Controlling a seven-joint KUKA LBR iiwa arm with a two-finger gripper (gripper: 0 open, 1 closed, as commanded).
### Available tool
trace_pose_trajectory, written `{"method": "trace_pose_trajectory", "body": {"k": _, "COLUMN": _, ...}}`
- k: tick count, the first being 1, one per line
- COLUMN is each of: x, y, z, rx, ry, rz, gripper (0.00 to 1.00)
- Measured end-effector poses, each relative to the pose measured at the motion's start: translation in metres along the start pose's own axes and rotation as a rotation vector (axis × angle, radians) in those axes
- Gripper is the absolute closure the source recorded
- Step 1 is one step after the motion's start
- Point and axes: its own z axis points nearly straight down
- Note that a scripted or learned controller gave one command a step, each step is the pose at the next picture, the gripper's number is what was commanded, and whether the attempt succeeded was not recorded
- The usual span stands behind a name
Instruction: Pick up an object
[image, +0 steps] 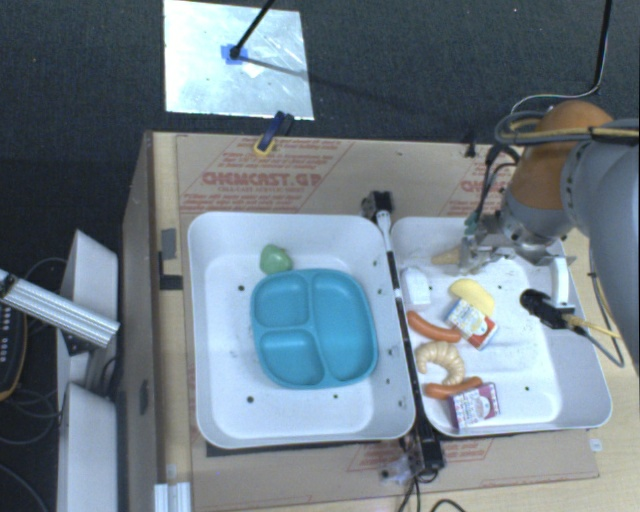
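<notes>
My fingers (478, 250) hover at the right bin's (585, 400) far end. Nearer than them lie a banana (472, 294), sausage (433, 327), croissant (444, 358) and carton (474, 404). Left of them, the other bin (220, 400) holds a divided plate (312, 328).

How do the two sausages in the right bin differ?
The upper sausage lies bare on the bin floor, slanting down to the right; the lower sausage lies nearly level. The upper one sits above the croissant, the lower one below it, next to a purple carton. Both are orange-red and slim.
</notes>
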Motion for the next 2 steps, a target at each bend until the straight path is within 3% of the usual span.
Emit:
{"method": "trace_pose_trajectory", "body": {"k": 1, "x": 0.0000, "y": 0.0001, "z": 0.0000, "rx": -0.001, "ry": 0.000, "rz": -0.001, "gripper": 0.00}}
{"method": "trace_pose_trajectory", "body": {"k": 2, "x": -0.0079, "y": -0.0088, "z": 0.0100, "rx": -0.004, "ry": -0.001, "rz": 0.000, "gripper": 0.00}}
